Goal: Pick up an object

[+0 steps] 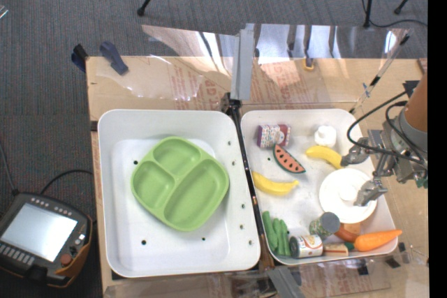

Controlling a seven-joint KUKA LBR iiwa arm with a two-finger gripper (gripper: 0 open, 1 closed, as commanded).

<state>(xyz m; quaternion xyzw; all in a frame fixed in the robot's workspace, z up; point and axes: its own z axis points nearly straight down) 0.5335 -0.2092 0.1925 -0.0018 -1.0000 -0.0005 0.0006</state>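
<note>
Hand [372,190] over white plate [342,193], grip state unclear; crowded right bin [248,150]; orange carrot [376,240] just below plate.

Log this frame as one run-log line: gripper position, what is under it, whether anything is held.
gripper: over right bin, above white plate | held: nothing seen between fingers | nearby: carrot, banana | left bin: green tray

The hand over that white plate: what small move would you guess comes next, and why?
Probably a short drop straight down. The hand hangs over the plate with nothing visibly held, so lowering would let it try the rim. The carrot lies close by.
</note>
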